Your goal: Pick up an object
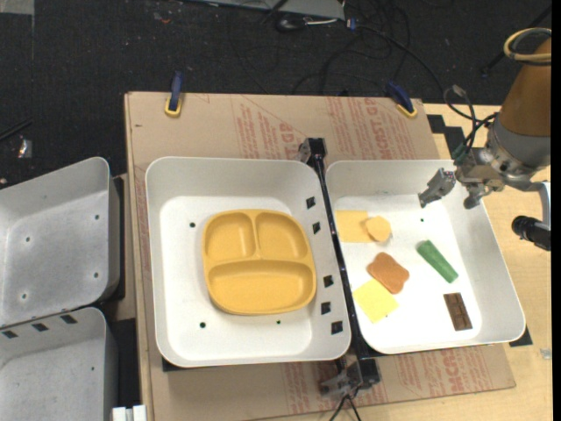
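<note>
Hovering over the right bin's (491, 235) far right corner, the gripper (456, 189) hangs with its fingers apart and nothing between them. Below it in that bin lie the loose pieces: a green stick (436, 261), a brown bar (457, 311) near the front edge, a toast slice (388, 273), a yellow square (375, 301) touching the toast, a pale orange slab (349, 226) with a round piece (378, 229) on its edge. The left bin (166, 235) holds a yellow tray (259, 261), well apart from the arm
</note>
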{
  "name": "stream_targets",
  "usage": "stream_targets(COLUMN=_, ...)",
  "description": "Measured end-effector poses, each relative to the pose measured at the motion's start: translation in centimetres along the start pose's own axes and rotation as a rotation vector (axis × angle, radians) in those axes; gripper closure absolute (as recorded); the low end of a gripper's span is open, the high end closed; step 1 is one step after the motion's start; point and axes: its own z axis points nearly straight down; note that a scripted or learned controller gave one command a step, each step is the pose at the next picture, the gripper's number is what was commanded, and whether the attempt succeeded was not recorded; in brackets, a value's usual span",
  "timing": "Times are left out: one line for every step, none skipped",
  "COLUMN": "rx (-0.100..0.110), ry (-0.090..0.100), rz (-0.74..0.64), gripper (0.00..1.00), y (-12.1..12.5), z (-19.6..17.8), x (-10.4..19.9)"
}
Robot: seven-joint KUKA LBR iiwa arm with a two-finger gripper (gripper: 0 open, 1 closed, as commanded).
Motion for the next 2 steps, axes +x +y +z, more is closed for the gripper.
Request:
stream_targets(rx=-0.014, ry=-0.003, rz=-0.003, gripper=0.0, y=0.3, z=-0.9, x=0.1)
stream_targets(rx=-0.01, ry=-0.002, rz=-0.002, gripper=0.0, y=1.1, z=4.7, x=-0.5)
